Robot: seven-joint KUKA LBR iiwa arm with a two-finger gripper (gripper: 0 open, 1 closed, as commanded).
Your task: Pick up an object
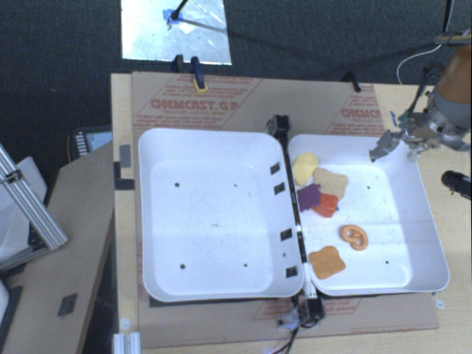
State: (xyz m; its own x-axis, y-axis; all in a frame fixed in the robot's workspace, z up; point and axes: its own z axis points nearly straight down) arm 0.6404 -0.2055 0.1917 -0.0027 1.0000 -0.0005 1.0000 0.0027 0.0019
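Note:
My gripper (394, 145) hangs over the far right corner of the right bin (413, 198), with nothing between its fingers. Well to its left, by the divider, lie a yellow lemon-shaped piece (304, 167), a tan bread-like piece (331, 181), a purple piece (309, 195) and a red-orange piece (327, 206). Nearer the front of that bin sit an orange pretzel (355, 237) and an orange toast-shaped piece (327, 262).
The left bin (214, 212) lies beside the right one, with a black hinge strip (291, 198) between them. Both rest on a brown cardboard sheet (221, 98). A blue and yellow clamp (198, 76) stands at the board's far edge. A cable loops near the arm at the right.

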